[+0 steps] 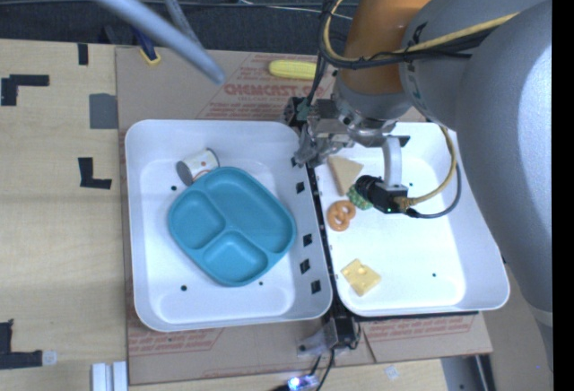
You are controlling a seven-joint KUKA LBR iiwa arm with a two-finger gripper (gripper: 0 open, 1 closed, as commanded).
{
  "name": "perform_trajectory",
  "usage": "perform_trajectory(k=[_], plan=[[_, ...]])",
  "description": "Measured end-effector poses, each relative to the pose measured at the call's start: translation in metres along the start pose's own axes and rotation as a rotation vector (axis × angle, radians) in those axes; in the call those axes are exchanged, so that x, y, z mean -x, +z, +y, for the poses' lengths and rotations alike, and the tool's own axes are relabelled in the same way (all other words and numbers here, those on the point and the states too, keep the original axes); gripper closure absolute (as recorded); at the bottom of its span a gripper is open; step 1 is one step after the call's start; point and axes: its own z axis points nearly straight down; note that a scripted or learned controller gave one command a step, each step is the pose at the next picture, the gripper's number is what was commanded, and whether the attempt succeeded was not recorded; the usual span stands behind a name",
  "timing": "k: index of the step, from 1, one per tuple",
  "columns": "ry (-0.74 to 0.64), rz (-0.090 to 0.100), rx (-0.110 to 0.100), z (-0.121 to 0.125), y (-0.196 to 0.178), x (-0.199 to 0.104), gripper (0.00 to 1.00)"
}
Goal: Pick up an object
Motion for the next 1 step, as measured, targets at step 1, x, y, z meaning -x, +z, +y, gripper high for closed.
perform_trajectory(k=[1], plan=[[-0.002, 0.001, 0.001, 0.0035, 0.0026, -0.0549, 1.00]])
